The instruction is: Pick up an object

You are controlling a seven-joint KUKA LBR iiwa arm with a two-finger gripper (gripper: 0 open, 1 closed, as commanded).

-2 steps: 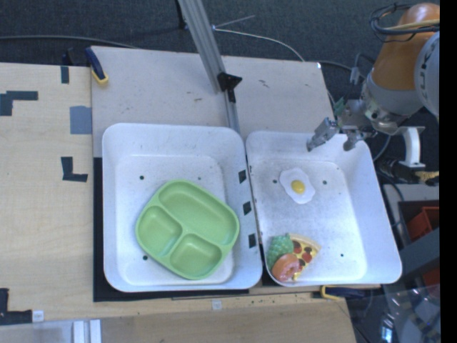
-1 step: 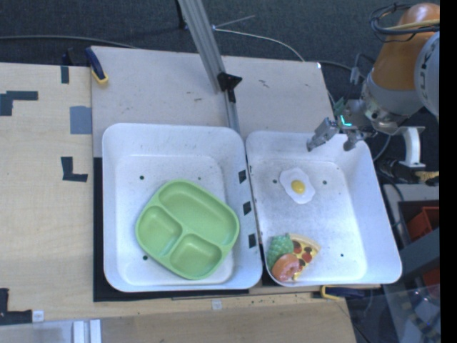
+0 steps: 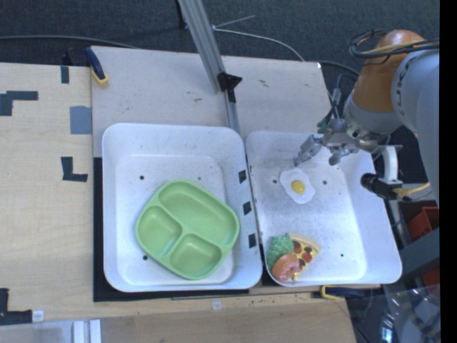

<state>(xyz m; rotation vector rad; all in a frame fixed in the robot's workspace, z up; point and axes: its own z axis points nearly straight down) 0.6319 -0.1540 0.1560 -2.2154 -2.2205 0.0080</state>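
Observation:
A toy fried egg (image 3: 298, 187) lies in the right bin (image 3: 371, 252), near its upper middle. A toy pizza slice with a green and red piece (image 3: 291, 255) rests at that bin's front left corner. My gripper (image 3: 318, 157) hangs over the right bin's back part, just above and to the right of the egg. It is open, and nothing sits between its fingers. The orange-banded wrist (image 3: 378, 84) reaches in from the right.
The left bin (image 3: 121, 191) holds a green divided plate (image 3: 187, 229). A slanted metal pole (image 3: 203, 34) crosses the bench behind the bins. A cable runs along the bench's back edge.

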